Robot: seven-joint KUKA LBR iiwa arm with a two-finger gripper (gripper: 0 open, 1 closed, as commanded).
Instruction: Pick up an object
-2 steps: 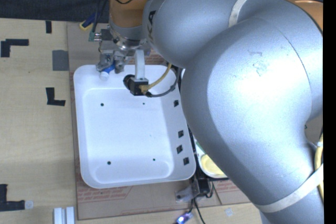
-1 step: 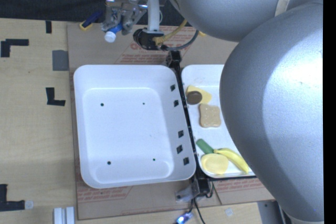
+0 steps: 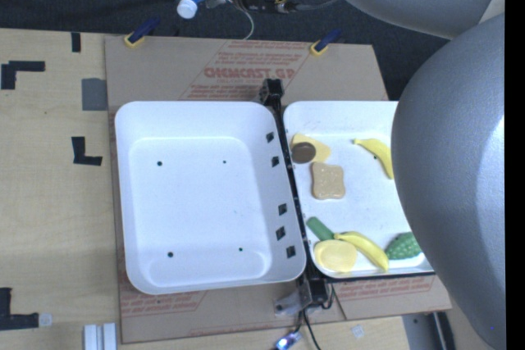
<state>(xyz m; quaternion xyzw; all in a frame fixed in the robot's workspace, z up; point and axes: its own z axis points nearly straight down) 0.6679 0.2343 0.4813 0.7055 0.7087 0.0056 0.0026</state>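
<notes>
While the grey arm (image 3: pixel 459 143) bulks over the right side, the right bin (image 3: pixel 361 115) holds a tan toast slice (image 3: pixel 328 181), a brown disc on a yellow piece (image 3: pixel 305 151), a small banana (image 3: pixel 377 153), a larger banana (image 3: pixel 365 248) beside a yellow round (image 3: pixel 336 256), a green pod (image 3: pixel 320 228) and a green leafy piece (image 3: pixel 404 246). Whether the gripper grasps anything cannot be told. The left bin (image 3: pixel 131 123) adjoins it on brown cardboard (image 3: pixel 238 70).
</notes>
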